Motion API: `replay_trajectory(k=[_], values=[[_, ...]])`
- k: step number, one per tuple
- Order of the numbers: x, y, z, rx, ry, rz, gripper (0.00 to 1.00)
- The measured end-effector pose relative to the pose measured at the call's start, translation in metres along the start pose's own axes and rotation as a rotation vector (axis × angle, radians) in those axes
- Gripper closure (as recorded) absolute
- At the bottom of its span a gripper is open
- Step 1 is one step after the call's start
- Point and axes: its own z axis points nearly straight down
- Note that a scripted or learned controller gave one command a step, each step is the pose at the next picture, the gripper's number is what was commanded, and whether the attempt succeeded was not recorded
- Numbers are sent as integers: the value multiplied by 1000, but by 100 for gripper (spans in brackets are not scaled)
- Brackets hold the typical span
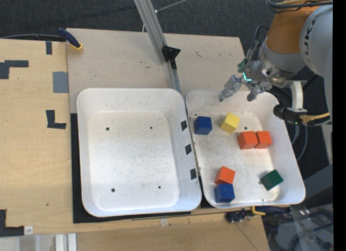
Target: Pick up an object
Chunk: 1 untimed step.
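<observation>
Gripper [238, 88] jaws spread, nothing between; yellow cube [230, 122] just below them, blue cube [203, 125] beside it; likely light, rigid, smooth-painted; best pinched across opposite flat faces, mid-height.

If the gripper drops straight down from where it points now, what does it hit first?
Probably bare floor of the right bin near its top rim. The gripper, fingers spread, hangs above the yellow cube, seemingly missing it; depth is unclear.
</observation>
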Motion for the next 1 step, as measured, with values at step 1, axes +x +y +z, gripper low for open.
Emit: replay_trajectory(k=[1], values=[[0,1,-3,-5,-1,-1,0]])
